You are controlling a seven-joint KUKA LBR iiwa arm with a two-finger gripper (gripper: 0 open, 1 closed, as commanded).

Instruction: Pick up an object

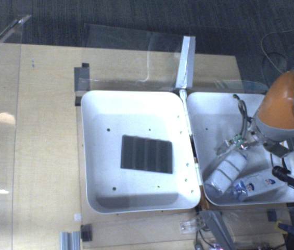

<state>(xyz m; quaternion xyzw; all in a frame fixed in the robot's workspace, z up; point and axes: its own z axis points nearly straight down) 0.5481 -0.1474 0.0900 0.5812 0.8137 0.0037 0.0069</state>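
My gripper (236, 144) reaches down into the right bin (209, 113), under the grey wrist with its orange band. A pale, translucent bottle (226, 172) lies at a slant just below and left of the gripper, with its upper end right at the gripper. Whether they touch is unclear. Near the bin's front wall, beside the bottle, lies a small clear item with blue print (244, 188). In the left bin (100, 113), a dark ribbed rectangular block (147, 153) lies flat near the middle.
A metal divider post (185, 61) rises at the back between the two bins. Wooden bench surface (32, 150) stretches out to the left. Cables hang at the far right behind the arm.
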